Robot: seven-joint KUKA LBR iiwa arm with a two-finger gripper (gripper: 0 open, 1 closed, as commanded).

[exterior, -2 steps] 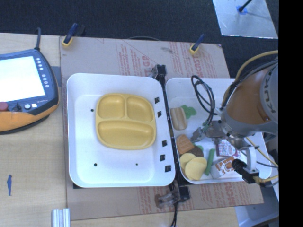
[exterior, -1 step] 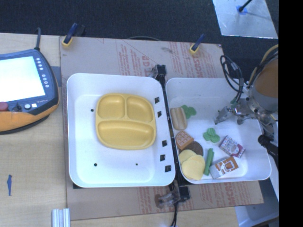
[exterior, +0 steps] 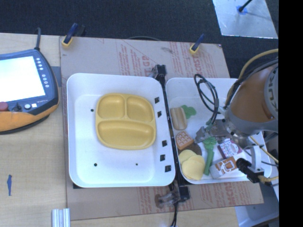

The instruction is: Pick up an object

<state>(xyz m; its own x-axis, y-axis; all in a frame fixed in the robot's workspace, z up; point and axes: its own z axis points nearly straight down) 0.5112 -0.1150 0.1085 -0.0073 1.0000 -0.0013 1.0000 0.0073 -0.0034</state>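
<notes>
The right bin holds several small toy foods: a tan bread-like piece with a green piece beside it, a waffle square, a yellow round item, a green stalk and small printed packets. My gripper hangs low over the middle of this bin, just right of the waffle and above the green stalk. The arm's grey and orange wrist covers the bin's right part. Nothing shows held in the gripper.
The left bin bears a yellow divided plate. A pendant with a white screen lies at the bench's left. Black cables loop over the right bin's back. Clamps stand along the cardboard's far edge.
</notes>
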